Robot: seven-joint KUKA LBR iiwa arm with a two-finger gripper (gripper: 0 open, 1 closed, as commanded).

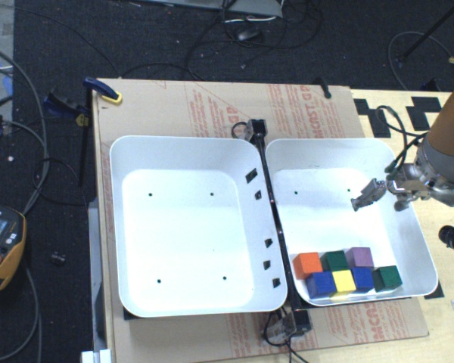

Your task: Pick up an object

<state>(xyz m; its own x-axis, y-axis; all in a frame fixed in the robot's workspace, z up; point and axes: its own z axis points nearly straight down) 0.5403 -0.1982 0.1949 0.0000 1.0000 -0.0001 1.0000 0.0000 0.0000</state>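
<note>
Seven small cubes are sitting packed together at the near edge of the right-hand shallow white bin [408, 225]: one orange cube [308, 263], two green cubes [334, 261] [387, 277], one purple cube [360, 257], two blue cubes [320, 283] [362, 278] and one yellow cube [342, 280]. Farther back, the two-finger gripper [367, 195] is hovering over that bin's bare floor, well apart from the cubes, holding nothing; how far it is open cannot be told. The left-hand white bin [185, 225] is lying just beside.
</note>
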